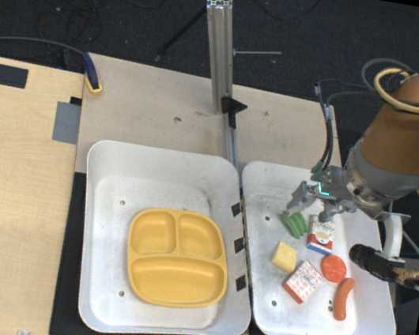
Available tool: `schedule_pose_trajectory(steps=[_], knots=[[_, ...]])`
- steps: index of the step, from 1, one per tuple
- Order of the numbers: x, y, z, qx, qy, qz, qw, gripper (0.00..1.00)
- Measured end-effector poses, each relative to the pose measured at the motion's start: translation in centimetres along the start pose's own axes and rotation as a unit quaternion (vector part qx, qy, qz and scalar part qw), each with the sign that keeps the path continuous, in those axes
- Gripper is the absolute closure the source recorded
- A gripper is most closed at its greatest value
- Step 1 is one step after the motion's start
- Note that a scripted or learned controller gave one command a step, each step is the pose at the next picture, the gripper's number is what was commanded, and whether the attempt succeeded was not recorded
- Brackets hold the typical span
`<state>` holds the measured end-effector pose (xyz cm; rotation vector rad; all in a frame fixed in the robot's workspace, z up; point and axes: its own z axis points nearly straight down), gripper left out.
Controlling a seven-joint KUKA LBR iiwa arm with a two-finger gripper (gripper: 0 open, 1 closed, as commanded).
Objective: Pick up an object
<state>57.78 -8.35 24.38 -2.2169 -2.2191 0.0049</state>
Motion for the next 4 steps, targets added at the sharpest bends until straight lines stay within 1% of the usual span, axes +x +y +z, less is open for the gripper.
schedule_pose_trajectory(steps=[1,2,3,4], knots=[[0.0,0.1,-0.1,-0.001,0.0,0.0,1.0,0.0],[0.2,1.0,5.4,0.001,0.0,0.0,1.0,0.0],[-0.1,1.0,9.8,0.001,0.0,0.001,1.0,0.0],[-0.1,1.0,15.1,-0.001,0.0,0.001,1.0,0.0]])
